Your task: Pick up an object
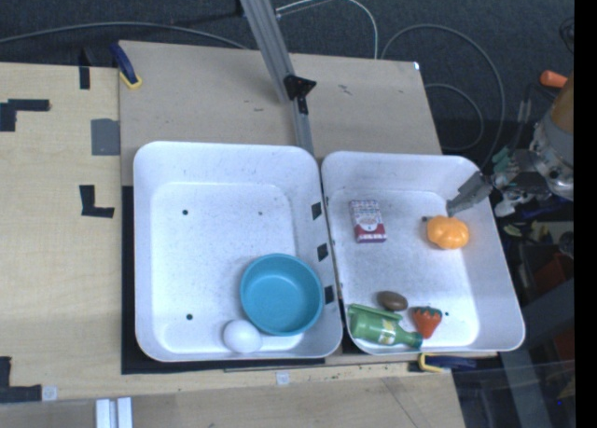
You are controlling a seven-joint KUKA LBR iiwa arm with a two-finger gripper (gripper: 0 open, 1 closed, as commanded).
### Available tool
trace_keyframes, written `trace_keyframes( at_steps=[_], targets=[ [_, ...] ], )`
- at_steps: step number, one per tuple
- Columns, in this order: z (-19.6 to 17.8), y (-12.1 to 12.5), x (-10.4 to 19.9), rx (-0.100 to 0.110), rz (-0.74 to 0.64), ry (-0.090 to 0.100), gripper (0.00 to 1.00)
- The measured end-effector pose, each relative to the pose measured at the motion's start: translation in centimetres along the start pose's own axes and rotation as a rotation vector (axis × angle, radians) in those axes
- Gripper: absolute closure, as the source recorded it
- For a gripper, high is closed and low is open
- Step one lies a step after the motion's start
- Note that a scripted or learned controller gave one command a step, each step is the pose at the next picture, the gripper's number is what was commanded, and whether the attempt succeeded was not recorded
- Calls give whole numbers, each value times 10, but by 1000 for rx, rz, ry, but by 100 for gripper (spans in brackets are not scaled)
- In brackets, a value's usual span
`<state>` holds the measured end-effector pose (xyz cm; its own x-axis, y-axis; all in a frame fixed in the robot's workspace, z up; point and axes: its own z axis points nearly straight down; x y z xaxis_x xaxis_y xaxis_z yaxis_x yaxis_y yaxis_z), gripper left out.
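Orange fruit (pixel 448 232), a small rounded toy by the look of it, lies in the right bin (pixel 494 310) near its far right wall, and we take it as the likeliest pick, since the claw (pixel 464 197) hangs just beside it, above and slightly to its right. We judge it light, fairly stiff and smooth, so it may roll or squirt out under a pinch; closing across its widest middle looks safest. We cannot tell whether the claw is open or closed, as it reads only as a dark slanted shape.

Around it the bin floor is bare, so nothing blocks a straight descent except the nearby wall. Well apart lie a red-and-white carton (pixel 367 220), a brown lump (pixel 393 301), a green bottle (pixel 381 326) and a strawberry (pixel 426 320) along the near edge. The left bin (pixel 168 170) holds a blue bowl (pixel 280 293) with a white ball (pixel 242 335) touching it.
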<state>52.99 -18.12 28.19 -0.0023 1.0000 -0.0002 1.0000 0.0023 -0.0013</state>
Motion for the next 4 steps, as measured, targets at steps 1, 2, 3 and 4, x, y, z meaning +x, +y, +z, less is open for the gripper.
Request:
trace_keyframes(
  at_steps=[1, 2, 3, 4],
  targets=[
    [0, 0, 0, 0, 0, 0, 0],
    [63, 2, 5, 6, 1, 2, 0],
    [107, 2, 10, 5, 0, 1, 0],
    [169, 7, 16, 6, 0, 2, 0]
  ],
)
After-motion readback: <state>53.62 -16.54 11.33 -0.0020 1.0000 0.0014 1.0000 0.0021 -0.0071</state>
